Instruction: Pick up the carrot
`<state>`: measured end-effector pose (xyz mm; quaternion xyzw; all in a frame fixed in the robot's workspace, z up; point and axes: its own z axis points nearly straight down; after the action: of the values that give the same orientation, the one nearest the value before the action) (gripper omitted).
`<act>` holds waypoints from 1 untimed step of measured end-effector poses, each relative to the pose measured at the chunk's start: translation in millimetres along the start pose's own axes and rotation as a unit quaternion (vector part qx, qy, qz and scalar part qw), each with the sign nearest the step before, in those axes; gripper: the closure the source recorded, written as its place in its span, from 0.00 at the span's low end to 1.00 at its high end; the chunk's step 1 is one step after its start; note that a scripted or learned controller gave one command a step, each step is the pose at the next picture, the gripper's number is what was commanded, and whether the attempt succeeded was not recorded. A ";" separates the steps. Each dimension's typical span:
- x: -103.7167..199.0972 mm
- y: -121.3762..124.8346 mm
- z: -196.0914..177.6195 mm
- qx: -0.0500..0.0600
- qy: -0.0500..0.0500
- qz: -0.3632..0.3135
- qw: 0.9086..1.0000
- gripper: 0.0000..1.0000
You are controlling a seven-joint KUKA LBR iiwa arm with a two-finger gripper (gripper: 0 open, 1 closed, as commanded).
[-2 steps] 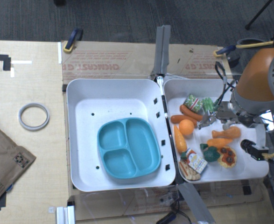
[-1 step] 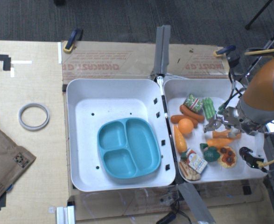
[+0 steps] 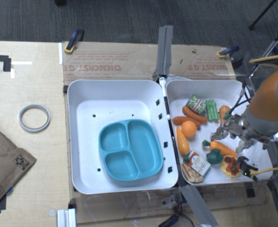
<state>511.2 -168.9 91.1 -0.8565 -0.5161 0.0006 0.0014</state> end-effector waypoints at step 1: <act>-11.6 -6.6 -0.1 -0.001 0.000 -0.246 0.969 0.00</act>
<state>500.0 -176.1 91.2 -0.7030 -0.7112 0.0000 0.0006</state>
